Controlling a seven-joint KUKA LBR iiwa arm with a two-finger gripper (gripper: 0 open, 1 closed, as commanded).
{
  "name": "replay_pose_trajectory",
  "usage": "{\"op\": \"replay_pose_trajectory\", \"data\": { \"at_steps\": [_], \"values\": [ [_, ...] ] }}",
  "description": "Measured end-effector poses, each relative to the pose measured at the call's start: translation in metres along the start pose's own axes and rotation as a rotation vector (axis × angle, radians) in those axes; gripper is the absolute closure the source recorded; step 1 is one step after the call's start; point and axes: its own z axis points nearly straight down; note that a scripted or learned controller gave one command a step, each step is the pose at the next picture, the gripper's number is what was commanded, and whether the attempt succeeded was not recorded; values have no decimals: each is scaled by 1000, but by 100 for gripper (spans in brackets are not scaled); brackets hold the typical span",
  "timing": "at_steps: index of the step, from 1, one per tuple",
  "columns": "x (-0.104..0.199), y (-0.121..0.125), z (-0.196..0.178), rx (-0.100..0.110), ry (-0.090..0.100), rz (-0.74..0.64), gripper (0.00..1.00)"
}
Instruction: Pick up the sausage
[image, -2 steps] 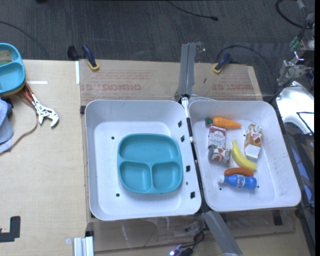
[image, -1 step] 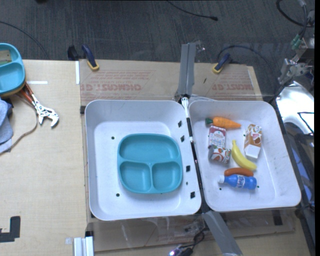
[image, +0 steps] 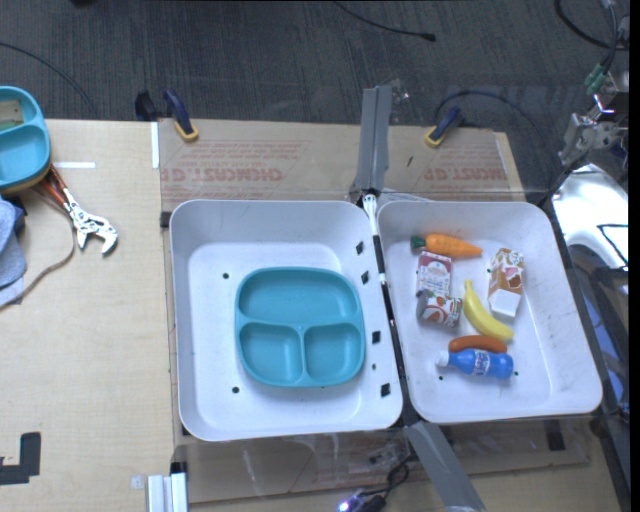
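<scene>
The sausage (image: 477, 344) is a short reddish-orange piece lying flat in the lower middle of the right bin (image: 560, 385). It rests along the top side of a blue bottle (image: 482, 365) and seems to touch it. The lower end of a yellow banana (image: 483, 312) lies just above it. A shiny grey part of the arm (image: 588, 205) sits outside the right bin's right rim, well away from the sausage.
The right bin also holds a carrot (image: 452, 245), a red-and-white carton (image: 436, 288) and an orange-and-white carton (image: 505, 284). A teal divided plate (image: 300, 325) sits in the left bin (image: 200, 300). A wrench (image: 88, 228) and a teal bowl (image: 20, 140) lie on the bench at left.
</scene>
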Motion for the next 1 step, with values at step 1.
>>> {"op": "replay_pose_trajectory", "data": {
  "at_steps": [1],
  "values": [
    [0, 1, -7, 3, -2, -3, 100]
  ]
}}
